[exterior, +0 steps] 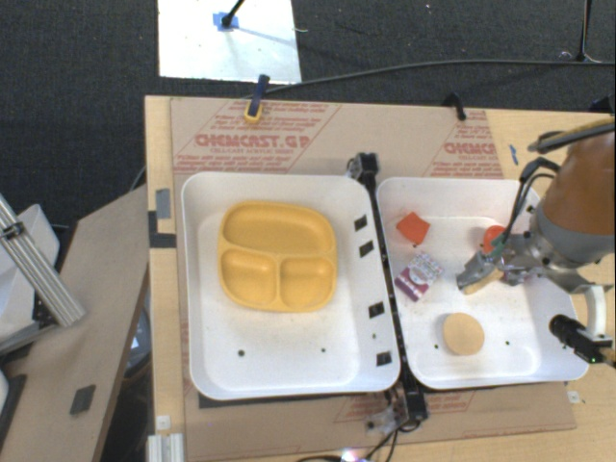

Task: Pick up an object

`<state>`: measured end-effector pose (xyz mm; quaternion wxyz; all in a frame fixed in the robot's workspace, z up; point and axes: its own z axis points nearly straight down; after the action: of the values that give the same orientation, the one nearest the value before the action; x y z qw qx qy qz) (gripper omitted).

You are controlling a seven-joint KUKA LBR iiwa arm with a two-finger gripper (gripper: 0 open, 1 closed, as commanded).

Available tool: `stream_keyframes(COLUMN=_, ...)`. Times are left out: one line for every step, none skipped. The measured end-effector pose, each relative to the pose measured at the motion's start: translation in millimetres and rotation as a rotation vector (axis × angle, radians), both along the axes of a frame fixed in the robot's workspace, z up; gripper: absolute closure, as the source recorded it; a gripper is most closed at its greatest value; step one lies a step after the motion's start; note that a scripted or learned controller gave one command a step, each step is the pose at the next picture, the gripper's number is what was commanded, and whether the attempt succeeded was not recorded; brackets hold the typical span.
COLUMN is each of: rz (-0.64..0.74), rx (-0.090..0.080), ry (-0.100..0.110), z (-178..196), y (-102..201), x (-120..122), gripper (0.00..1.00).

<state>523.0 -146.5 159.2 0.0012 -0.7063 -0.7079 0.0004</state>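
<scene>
Hovering low in right bin (539, 359), gripper (478, 273) near red-orange object (494, 237); claw state unclear, cannot tell. Orange block (413, 227), packet (418, 275), tan disc (463, 334) lie loose. Pick not yet confirmed.

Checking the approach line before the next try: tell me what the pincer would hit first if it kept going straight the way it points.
The pincer points toward the view's left. First in line looks to be the small purple-and-white packet on the right bin floor. Height is unclear from this slant, so it might pass above it.
</scene>
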Motion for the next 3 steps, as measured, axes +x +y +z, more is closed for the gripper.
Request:
stream_keyframes(rz=-0.001, rx=0.000, ry=0.001, z=-63, y=0, x=-1, gripper=0.00)
stream_keyframes(rz=0.000, rx=-0.002, ry=-0.006, z=-49, y=-1, x=1, gripper=1.00)
stream_keyframes(rz=0.000, rx=-0.003, ry=-0.008, z=-4, y=-7, x=1, gripper=1.00)
